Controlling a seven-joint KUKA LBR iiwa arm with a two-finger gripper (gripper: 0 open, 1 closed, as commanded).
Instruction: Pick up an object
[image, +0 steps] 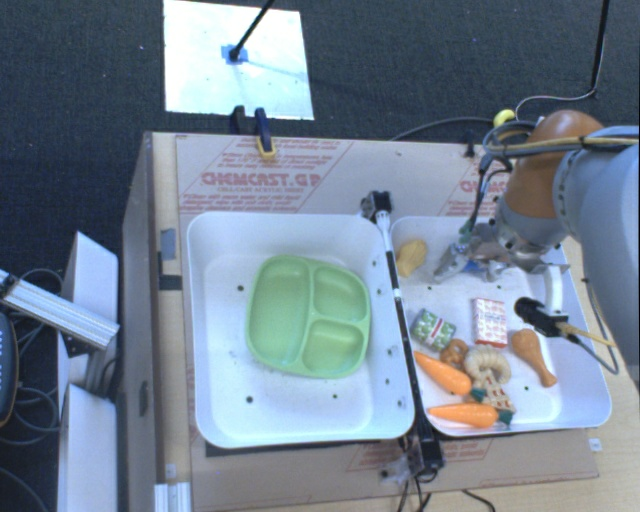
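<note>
My gripper (472, 262) hangs over the far part of the right bin (580, 400), open with nothing between its fingers. A pale yellow potato-like piece (411, 257) lies just to its left, near the bin's far left corner. Nearer the camera lie a green-and-white packet (433, 328), a red-and-white box (490, 322), a chicken drumstick (533, 356), a small brown piece (455, 350), a beige lumpy piece (487, 364) and two carrots (443, 374) (468, 414).
The left bin (225, 400) holds a green divided plate (308, 315). A black rail (397, 300) runs between the two bins. The grey arm (600, 200) comes in over the right bin's far right corner.
</note>
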